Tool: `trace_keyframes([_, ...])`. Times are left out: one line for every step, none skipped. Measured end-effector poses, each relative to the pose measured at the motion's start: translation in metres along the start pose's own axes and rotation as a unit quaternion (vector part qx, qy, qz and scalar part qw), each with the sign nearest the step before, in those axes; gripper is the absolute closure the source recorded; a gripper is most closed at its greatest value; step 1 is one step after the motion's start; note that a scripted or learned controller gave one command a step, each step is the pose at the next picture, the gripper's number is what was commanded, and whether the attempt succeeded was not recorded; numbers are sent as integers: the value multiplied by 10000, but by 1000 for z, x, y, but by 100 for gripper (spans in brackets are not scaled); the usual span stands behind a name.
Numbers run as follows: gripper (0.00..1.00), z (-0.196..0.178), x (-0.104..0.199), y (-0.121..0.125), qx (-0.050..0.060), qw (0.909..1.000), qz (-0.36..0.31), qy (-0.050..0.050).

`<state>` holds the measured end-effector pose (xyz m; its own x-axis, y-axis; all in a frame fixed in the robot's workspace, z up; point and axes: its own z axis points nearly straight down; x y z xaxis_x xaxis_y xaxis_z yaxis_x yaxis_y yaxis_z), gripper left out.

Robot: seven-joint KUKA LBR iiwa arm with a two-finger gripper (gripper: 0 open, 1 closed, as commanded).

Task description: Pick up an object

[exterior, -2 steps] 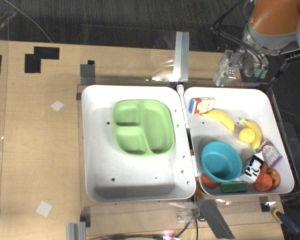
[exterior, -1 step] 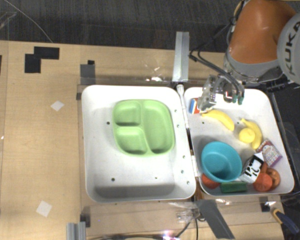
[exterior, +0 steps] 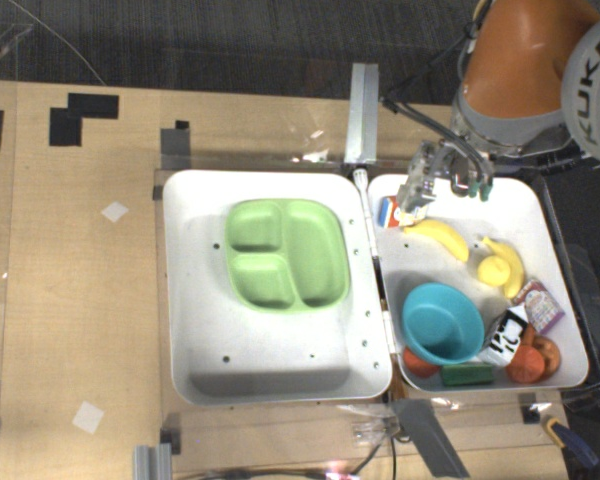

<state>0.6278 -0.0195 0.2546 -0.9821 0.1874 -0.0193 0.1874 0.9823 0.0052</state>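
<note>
The jaws [exterior: 417, 200] I cannot judge well from here: they hang low over the far left corner of the right bin [exterior: 540, 200], just above the left tip of the long banana [exterior: 442, 236], but the metal parts blur together, so I cannot tell how far they are open, and I see nothing clearly held between them.

I take the long banana as my landmark. It lies in the far half of the right bin, with a small red and blue item [exterior: 388, 211] just beside its left tip. A second, shorter banana [exterior: 501, 262] lies near its right end. The blue bowl [exterior: 442, 322] is in front of it, and a green block [exterior: 467, 374], a tomato-like red fruit [exterior: 533, 360] and some small packets [exterior: 525, 318] are further toward the front wall. The left bin [exterior: 190, 268], well apart from the banana, carries a green divided tray [exterior: 285, 253].

The long axis of the long banana runs from the upper left to the lower right of the view, slightly curved, and its left tip points toward the jaws.

My worry is this: the jaws stand over the thin tip and not over the middle. If they close there, I think the banana can slip out or swing down. The bin wall and the red and blue item are also very near, so a finger may hit one of them.
</note>
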Motion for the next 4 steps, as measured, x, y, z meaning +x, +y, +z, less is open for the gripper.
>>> trace_keyframes([100,-13,-2,2,-11,10000,-18,-51])
trace_keyframes([100,-17,36,-54,15,9911,-1329,50])
trace_keyframes([100,24,-5,-121,13,9820,-1885,64])
trace_keyframes([100,8,-8,-117,18,9817,-1902,-15])
